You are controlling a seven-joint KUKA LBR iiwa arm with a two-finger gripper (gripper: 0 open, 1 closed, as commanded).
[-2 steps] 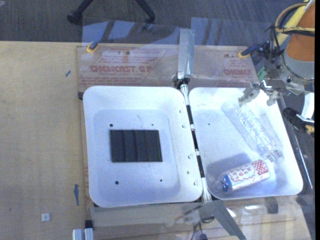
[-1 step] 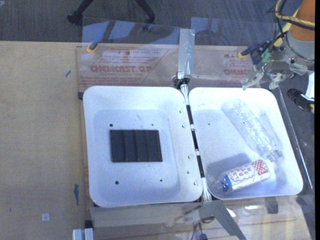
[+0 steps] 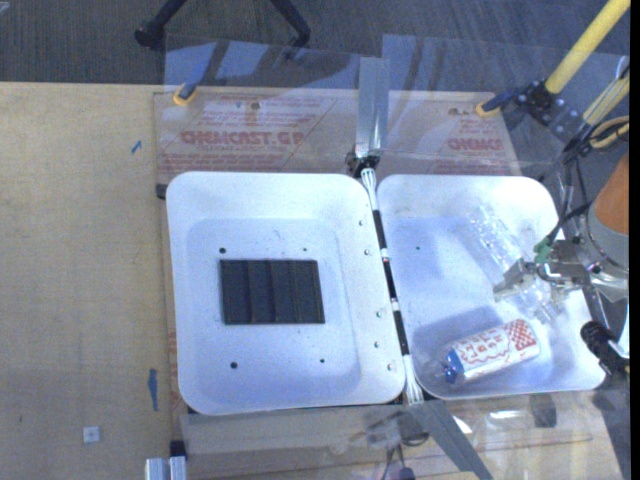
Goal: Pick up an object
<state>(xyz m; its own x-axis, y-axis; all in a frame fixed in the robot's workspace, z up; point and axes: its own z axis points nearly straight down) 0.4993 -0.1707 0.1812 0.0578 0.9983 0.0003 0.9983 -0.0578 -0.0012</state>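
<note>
Tube (image 3: 492,349): white with red print and a blue cap, lying flat in the near part of the right bin (image 3: 420,228), close to its front wall. Its long axis runs across the view at a slight tilt, the cap end pointing left and a little toward the front, the flat end pointing right and a little toward the back.
Gripper (image 3: 522,280): reaches in from the right, above the right bin, just behind the tube and apart from it. Its tip points left over the bin floor. Whether the fingers are spread or pressed together cannot be told; nothing is seen between them.
Clear plastic item (image 3: 490,232): a transparent, hard-to-read shape lying behind the gripper in the right bin, long axis running diagonally from back-left to front-right.
Dark ribbed slab (image 3: 272,291): a rectangular black piece flat in the middle of the left bin (image 3: 200,208), long side across the view.
Arm (image 3: 612,218): the orange band shows at the right edge, above the wrist.
</note>
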